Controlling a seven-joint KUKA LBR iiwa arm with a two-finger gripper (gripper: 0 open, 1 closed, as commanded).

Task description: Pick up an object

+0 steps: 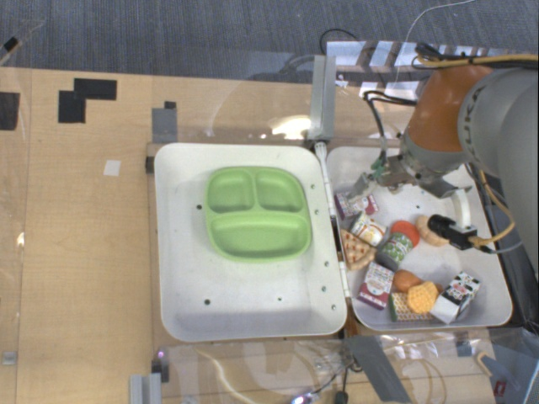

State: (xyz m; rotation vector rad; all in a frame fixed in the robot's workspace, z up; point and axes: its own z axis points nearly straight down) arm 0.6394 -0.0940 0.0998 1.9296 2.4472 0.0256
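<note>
My gripper [370, 181] hangs over the upper left part of the right bin [497, 310], reaching in from the right. Just below and left of it lies a small pink and white packet [350, 203], near the bin's left wall. Nothing shows as held. Several small food toys lie further down the bin: a small carton [368, 229], a waffle [355, 250], a green can [396, 249], a red round piece [408, 229] and a tan piece [433, 236].
The left bin [181, 301] holds a green divided plate [257, 212]. At the right bin's front lie a red packet [376, 285], an orange ball [407, 279], a yellow cracker [422, 297] and a black-and-white box [458, 294].
</note>
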